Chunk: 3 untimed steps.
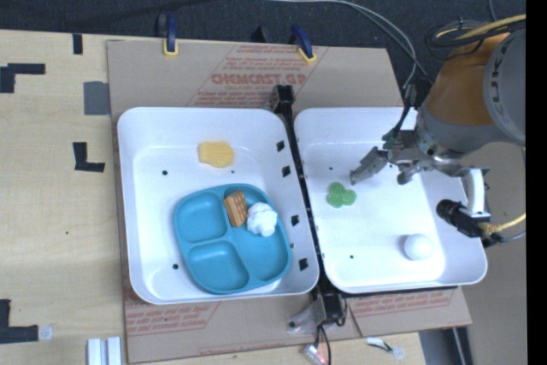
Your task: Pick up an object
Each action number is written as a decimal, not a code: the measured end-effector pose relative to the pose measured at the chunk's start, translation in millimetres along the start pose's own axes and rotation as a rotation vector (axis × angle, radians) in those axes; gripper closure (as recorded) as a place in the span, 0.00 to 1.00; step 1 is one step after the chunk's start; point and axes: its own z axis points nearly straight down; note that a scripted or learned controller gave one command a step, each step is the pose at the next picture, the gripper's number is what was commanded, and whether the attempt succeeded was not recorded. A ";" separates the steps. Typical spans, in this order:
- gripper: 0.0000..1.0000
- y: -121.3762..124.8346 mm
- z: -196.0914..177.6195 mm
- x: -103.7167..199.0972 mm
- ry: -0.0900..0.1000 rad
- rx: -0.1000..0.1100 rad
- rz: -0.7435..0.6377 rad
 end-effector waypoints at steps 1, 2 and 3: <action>0.00 8.2 94.5 12.8 0.001 0.005 -0.001; 1.00 9.3 81.5 11.8 0.000 0.001 0.000; 0.00 9.1 82.0 11.9 0.000 0.002 0.000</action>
